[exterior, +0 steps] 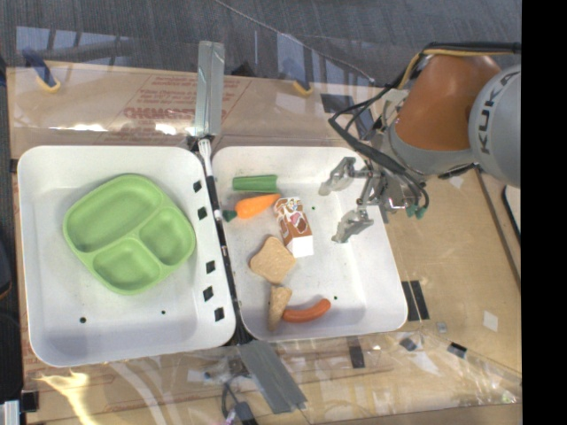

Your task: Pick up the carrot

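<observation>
The carrot [255, 206], orange with a green stub at its left end, lies in the right bin [376, 277] near its upper left corner, just below a green cucumber [254, 183]. My gripper [345, 202] hangs over the bin's right part, well to the right of the carrot. Its two grey fingers [337, 176] are spread apart with nothing between them.
In the right bin also lie a small carton [293, 223], a slice of bread [272, 259], a cone-shaped piece [279, 304] and a red sausage [307, 310]. The left bin [53, 321] holds a green divided plate [129, 232]. The arm's body [452, 113] overhangs the bin's right edge.
</observation>
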Tool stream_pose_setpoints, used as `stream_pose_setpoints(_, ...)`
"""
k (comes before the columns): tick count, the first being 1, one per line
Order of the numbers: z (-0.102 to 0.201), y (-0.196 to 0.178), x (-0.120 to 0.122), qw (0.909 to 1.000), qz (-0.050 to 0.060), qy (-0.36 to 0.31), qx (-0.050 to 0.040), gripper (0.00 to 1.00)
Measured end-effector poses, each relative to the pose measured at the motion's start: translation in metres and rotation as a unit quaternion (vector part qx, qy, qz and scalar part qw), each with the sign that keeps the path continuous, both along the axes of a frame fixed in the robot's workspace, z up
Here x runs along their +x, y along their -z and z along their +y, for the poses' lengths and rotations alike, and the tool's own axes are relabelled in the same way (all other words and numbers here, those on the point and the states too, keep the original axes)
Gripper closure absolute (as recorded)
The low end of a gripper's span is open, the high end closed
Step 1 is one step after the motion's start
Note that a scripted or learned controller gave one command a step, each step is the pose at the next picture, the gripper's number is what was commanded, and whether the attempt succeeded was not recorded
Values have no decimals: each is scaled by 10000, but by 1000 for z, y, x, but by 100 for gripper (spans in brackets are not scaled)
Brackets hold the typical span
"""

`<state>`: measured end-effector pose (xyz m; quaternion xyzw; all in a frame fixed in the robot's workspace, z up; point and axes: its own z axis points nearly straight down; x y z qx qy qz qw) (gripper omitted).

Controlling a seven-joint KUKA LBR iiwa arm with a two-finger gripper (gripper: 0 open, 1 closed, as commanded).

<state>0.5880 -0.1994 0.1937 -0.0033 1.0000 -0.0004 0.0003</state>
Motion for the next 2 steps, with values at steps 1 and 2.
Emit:
stream_pose_setpoints(1,-12,88,-57,9984,-44,-555,-18,0)
stream_pose_setpoints(2,58,101,-13,9932,-10,1167,9,0)
